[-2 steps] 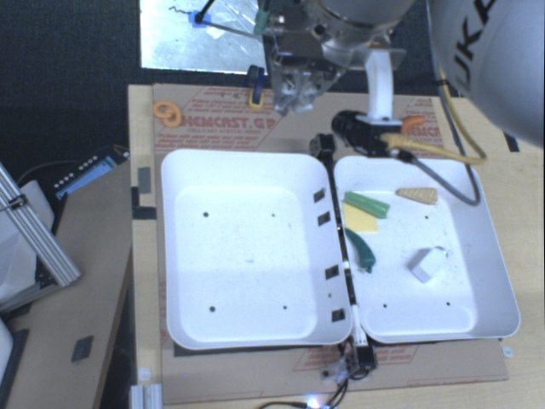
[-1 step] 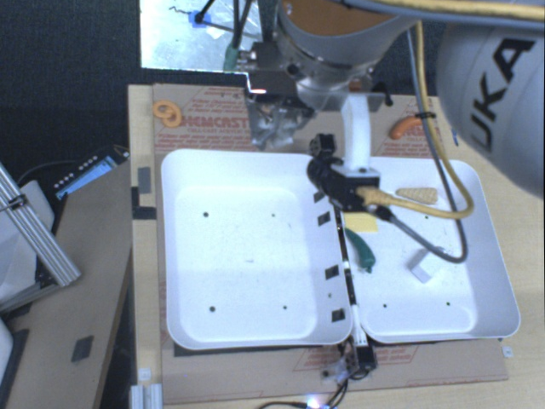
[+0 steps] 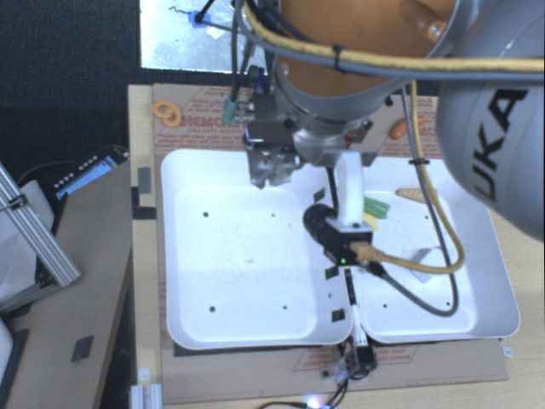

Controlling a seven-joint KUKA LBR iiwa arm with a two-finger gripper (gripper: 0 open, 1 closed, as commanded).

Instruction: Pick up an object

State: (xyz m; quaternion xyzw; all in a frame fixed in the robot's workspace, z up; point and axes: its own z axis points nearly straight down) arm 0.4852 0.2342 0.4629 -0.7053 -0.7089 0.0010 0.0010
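Arm [image 3: 375,49] low over bins [image 3: 247,254]

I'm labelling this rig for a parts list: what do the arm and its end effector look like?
The arm is grey with black KUKA lettering and a glossy orange band. A yellow cable and a dark cable trail from it. The end effector is a grey metal block.

Robotics lab: KUKA arm [image 3: 477,83], cabled bench, white bins [image 3: 213,313].

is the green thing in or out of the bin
In: the green object lies on the floor of the right bin, partly hidden behind the arm.
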